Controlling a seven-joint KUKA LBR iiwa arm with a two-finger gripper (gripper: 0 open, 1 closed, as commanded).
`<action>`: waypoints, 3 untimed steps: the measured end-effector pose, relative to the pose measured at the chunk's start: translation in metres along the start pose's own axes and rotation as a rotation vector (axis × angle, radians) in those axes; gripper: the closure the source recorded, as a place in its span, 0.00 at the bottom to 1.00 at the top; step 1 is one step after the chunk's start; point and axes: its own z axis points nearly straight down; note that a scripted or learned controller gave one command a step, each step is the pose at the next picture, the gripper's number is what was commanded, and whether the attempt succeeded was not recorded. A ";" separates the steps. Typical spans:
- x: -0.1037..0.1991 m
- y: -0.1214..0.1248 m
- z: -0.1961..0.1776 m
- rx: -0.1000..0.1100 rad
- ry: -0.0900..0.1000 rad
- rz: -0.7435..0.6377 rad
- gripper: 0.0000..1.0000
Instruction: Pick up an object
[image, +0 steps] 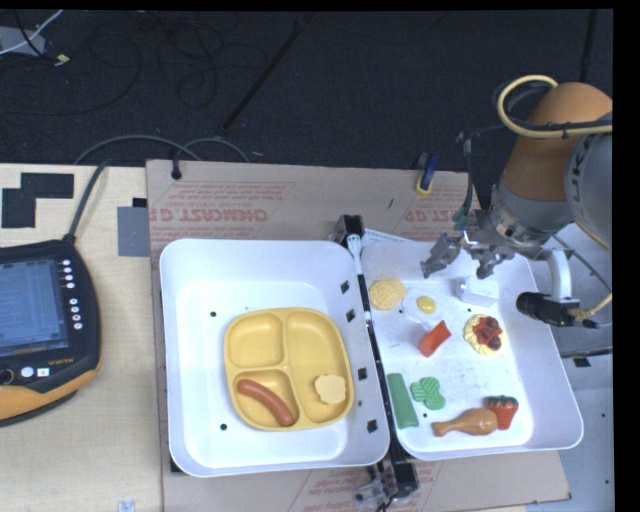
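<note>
Toy foods lie in the right bin, none picked yet.

The orange wedge (434, 338), the yellow cookie (387, 293) and the drumstick (466, 424) rest on the right bin (560, 420) floor. The hand (466, 256) hovers above its far part, fingers spread wide, holding nothing; the grasp is not yet begun.

Glossy yellow plastic tray (262, 338) sitting in smooth white plastic left bin (200, 280); matt brown cardboard sheet (280, 200) lying beneath the bin.

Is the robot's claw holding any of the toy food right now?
No, the gripper is open with nothing between its fingers, above the right bin.
</note>
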 end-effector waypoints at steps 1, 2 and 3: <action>0.000 0.000 -0.010 0.001 0.001 -0.001 1.00; 0.036 -0.041 -0.125 -0.010 0.000 -0.001 1.00; 0.078 0.003 -0.071 0.002 0.000 -0.002 1.00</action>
